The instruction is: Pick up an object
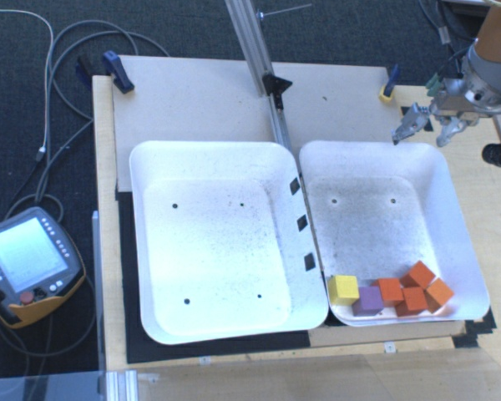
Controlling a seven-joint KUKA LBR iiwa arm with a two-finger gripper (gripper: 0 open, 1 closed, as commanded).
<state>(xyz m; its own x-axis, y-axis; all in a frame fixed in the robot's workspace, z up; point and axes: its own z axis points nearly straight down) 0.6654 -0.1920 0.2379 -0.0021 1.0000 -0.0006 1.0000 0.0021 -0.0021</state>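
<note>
hand (428, 129): fingers spread, holding nothing, over right bin (451, 186) far edge | blocks (392, 291): near end of bin

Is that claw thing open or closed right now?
Open. The end effector hangs above the right bin's far rim, fingers spread apart with nothing between them.
</note>
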